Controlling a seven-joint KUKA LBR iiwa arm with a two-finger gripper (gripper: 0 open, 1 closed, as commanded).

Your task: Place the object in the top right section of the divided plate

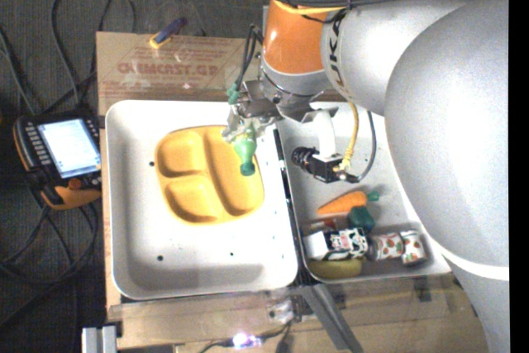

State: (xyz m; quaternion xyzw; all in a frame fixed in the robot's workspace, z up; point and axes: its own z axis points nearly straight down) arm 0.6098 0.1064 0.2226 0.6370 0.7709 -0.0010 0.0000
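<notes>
A yellow divided plate point(198, 178) lies in the left white bin point(132, 252). My gripper point(239, 128) hangs over the plate's upper right rim, reaching down from the orange-banded wrist point(302, 12). A small green object point(247, 156) sits between its fingers and dangles from them, its lower tip just above the plate's right-hand section. Whether the tip touches the plate I cannot tell.
The right bin point(388, 178) holds a carrot point(342, 203), a dark green item point(360, 217), a cow-patterned can point(340, 241), another small can point(400, 247) and a yellowish fruit point(339, 267). The arm's grey body covers the view's right side. A teach pendant point(62, 149) lies left of the bench.
</notes>
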